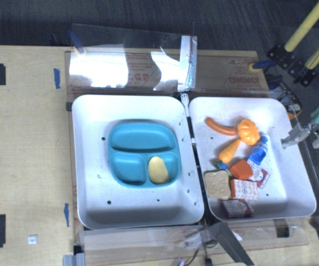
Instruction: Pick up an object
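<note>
Nothing has been lifted yet: the metal two-finger gripper is seen at the right white bin's edge, its opening impossible to judge, while the orange toy pumpkin lies ungrasped inside.

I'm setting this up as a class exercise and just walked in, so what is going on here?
A robot arm is set to pick an object from two white bins. Its gripper sits at the right bin's far right edge, above the rim, with nothing visibly in it. That bin holds a jumble of toy food: a sausage, a small pumpkin, a carrot, a slice of bread and some packets. The left bin holds a blue divided tray with a yellow lemon-like piece in its lower right compartment.
</note>
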Available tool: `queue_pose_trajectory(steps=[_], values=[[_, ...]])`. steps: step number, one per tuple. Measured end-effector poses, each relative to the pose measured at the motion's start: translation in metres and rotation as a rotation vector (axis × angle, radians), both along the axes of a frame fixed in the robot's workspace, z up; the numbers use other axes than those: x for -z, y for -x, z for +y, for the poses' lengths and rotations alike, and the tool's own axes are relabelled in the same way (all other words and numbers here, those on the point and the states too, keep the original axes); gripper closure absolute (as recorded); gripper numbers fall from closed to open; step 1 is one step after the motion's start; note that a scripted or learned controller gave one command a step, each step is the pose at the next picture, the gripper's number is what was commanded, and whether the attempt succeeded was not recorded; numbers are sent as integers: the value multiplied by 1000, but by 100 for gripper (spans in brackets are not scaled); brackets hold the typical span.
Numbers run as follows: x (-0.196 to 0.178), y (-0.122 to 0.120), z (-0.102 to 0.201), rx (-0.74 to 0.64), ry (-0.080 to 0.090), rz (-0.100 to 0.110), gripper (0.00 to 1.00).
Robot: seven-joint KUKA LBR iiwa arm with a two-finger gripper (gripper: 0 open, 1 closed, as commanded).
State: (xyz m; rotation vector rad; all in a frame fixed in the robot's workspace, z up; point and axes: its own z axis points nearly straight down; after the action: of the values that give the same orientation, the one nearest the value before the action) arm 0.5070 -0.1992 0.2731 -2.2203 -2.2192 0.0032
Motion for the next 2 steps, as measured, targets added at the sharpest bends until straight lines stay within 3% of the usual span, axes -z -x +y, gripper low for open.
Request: queue_pose_trajectory(steps=[1,2], values=[[-101,-54,23,-142,2,-8,0],[119,29,-11,-246,-5,6,0]])
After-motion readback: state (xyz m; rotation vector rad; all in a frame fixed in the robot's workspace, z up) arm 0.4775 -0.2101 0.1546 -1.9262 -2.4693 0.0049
